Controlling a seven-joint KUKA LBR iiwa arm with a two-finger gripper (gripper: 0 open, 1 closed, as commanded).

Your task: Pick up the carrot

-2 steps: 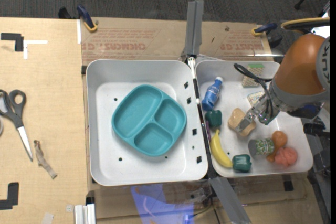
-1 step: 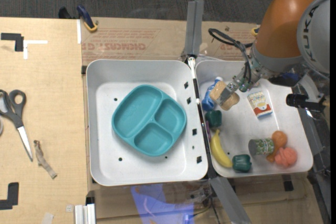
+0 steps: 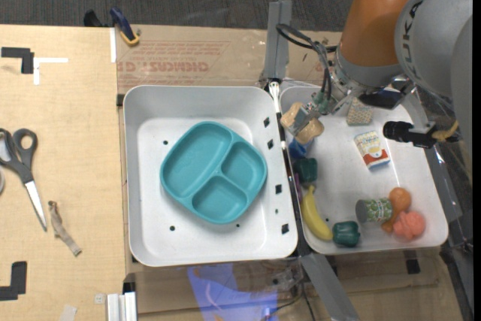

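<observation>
Over the far left corner of the right bin (image 3: 436, 184), the pincer (image 3: 322, 100) is hanging at the end of the grey arm (image 3: 440, 26). Cables are running down past it, and I am not managing to tell whether it is spread or pressed together. Just beside it, toward the divider between the bins, two tan lumps (image 3: 301, 122) are sitting against the bin wall. I am not able to say whether they are touching the pincer.

On the pincer's other side, close by, a speckled grey block (image 3: 359, 114) is lying on the bin floor. A little nearer to me than that, a small white and red carton (image 3: 372, 149) is lying flat. Straight down the view from the pincer, some dark blue-green pieces (image 3: 304, 165) are crowding the divider, with a banana (image 3: 316, 216) lying lengthwise below them. A green pepper (image 3: 346, 233) is touching the banana's near end.

As for the carrot, I am picking out only a small orange piece (image 3: 400, 198) that may be it. It is sitting well apart from the pincer, in the bin's near right corner. It is pressing against a tipped-over can (image 3: 373, 210) on one side and a pink-orange ball (image 3: 409, 225) on the other. I am not seeing its shape clearly enough to be sure.

Farther out, across the divider, the left bin (image 3: 143, 237) is holding a teal sectioned plate (image 3: 214, 171). Beyond that bin, scissors (image 3: 22, 162) are lying on the wooden bench (image 3: 60, 109).
</observation>
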